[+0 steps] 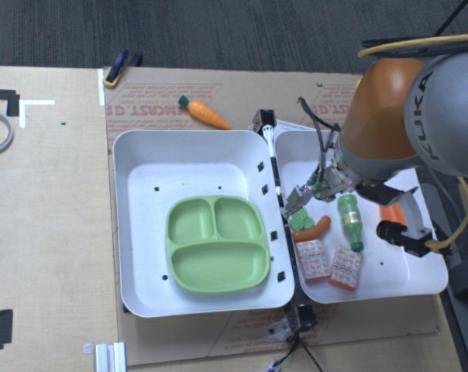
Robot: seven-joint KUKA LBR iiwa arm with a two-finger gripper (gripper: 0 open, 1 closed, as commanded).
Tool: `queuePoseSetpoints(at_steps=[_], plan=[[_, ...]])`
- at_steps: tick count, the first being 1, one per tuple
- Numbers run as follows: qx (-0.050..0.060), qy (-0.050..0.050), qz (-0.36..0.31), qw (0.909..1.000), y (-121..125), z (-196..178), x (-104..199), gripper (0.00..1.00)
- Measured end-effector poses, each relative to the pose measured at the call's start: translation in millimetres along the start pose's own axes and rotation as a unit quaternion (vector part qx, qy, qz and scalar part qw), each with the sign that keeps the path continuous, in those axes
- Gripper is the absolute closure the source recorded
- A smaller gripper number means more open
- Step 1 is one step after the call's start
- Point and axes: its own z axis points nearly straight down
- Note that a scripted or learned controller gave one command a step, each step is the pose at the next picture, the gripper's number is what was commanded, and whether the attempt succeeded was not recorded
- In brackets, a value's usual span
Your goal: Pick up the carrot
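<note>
The carrot (205,112), orange with a green top, lies on the cardboard behind the left bin (133,208), outside both bins. My gripper (298,201) hangs low over the left part of the right bin (420,277), just right of the wall between the bins. It sits right above a small green item (301,222) and well to the right of and nearer than the carrot. The grey and orange arm hides much of the right bin's back.
A green divided plate (217,243) lies in the left bin. The right bin holds a green bottle (349,220), an orange-red sausage-shaped item (314,228), two red and white boxes (312,259) and an orange item (393,212). A blue and yellow tool (115,68) lies at the back.
</note>
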Motion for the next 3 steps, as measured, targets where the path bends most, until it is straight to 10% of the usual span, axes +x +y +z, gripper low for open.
queuePoseSetpoints(at_steps=[1, 2, 3], plan=[[-0.001, -0.001, 0.014, 0.9999, -62, -199, -55, 0.0], [0.0, 0.0, 0.002, 1.0, -59, -124, 12, 0.0], [0.001, 0.0, 0.102, 0.9948, -67, -44, -6, 0.0]])
